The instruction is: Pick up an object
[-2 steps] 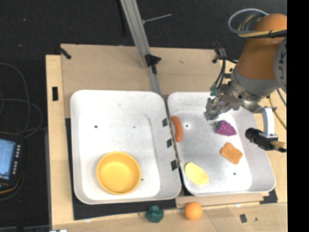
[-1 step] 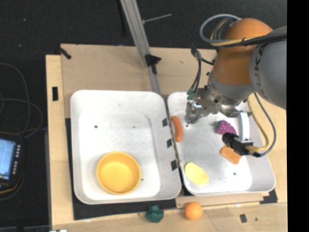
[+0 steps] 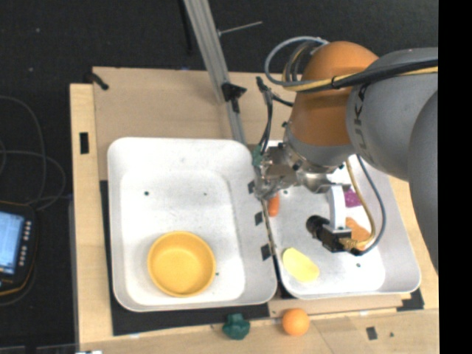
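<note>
Gripper (image 3: 271,189) is low over the left edge of the right bin (image 3: 383,271), close to the wall shared with the left bin (image 3: 122,161). Cannot tell how far open it is, the wrist blocks it from above. A small orange piece (image 3: 273,206) sits just under the gripper tip, touching or nearly so; cannot tell if it is gripped or just lying on the bin floor. Grey arm (image 3: 398,116) with orange band comes in from the right, over the back of the right bin.

Same bin: pale yellow lump (image 3: 300,265) near the front left corner, apart from the gripper. An orange thing (image 3: 359,231) further right, partly hidden, and a purple bit (image 3: 352,198) just behind it.

Left bin: yellow bowl (image 3: 181,262) upright in the front half, well apart from the gripper.

On the bench (image 3: 147,102) in front of the bins: orange ball (image 3: 295,321), and a small green thing (image 3: 236,327) just left of it. A metal pole (image 3: 210,50) slants up behind the bins.
</note>
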Controlling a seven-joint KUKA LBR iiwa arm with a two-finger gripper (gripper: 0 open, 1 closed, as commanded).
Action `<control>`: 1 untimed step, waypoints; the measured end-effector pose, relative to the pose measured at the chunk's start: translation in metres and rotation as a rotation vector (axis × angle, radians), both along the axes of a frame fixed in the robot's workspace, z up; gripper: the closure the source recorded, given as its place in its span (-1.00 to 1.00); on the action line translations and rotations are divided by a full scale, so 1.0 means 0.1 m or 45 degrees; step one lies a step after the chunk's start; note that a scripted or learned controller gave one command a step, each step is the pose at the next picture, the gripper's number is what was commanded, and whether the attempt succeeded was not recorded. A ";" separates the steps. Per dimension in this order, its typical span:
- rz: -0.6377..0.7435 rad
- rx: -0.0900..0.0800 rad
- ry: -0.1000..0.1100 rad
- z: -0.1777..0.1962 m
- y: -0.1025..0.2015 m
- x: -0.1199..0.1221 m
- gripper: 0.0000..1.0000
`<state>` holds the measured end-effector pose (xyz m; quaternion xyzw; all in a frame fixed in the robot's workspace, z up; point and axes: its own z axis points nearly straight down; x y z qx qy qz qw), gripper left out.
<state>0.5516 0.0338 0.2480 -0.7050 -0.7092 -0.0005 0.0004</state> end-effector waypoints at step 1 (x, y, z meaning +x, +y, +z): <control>0.002 0.001 -0.001 0.03 0.44 -0.07 1.00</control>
